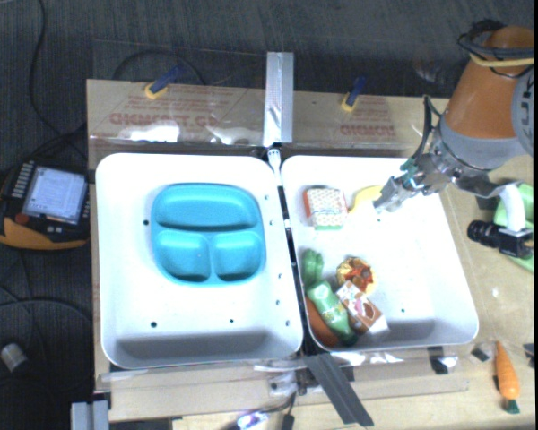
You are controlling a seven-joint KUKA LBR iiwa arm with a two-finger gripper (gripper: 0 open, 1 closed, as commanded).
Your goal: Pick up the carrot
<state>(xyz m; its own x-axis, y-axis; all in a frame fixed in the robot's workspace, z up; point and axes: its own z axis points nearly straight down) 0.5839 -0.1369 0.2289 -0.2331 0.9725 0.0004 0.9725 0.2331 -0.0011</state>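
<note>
One carrot (pixel 320 322) lies in the right bin (pixel 430 267); the hand's (pixel 393 195) grip state is unreadable.

Cardboard sheet (pixel 197 115) behind bins: red printed lettering, upside down, too blurred to read.
Handheld screen (pixel 52 195) at left: lit display, nothing legible.
Food boxes (pixel 326 208): patterned print, unreadable.

orange carrot (pixel 320 323), right bin (near front edge)
</note>
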